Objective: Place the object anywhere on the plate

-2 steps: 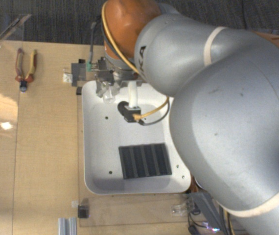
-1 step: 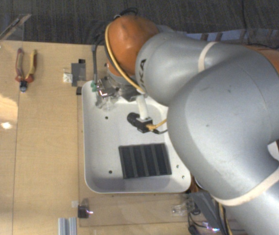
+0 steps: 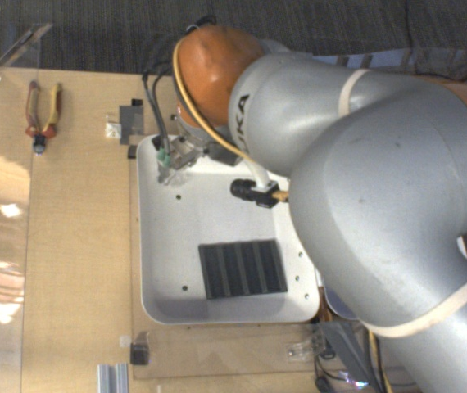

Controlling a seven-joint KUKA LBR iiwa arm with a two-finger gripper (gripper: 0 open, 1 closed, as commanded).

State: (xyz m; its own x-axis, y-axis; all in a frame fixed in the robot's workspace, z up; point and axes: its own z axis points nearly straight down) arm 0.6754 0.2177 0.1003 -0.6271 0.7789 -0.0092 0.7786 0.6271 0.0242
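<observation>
White capital letters reading "KA", the visible end of the maker's name, are showing sideways on the rounded grey metal arm link [image 3: 254,115], just below its orange dome-shaped joint cap [image 3: 213,68]. The earlier letters are curving out of sight, and no other text, number or sign is showing clearly enough to read.

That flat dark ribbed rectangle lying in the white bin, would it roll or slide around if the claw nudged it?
The flat dark ribbed rectangle lies low on the floor of the shallow white bin, so it would likely slide, not roll or tip. Its straight edges and even ribs suggest it is stiff. The ridges might give some grip, though its weight cannot be judged.
</observation>
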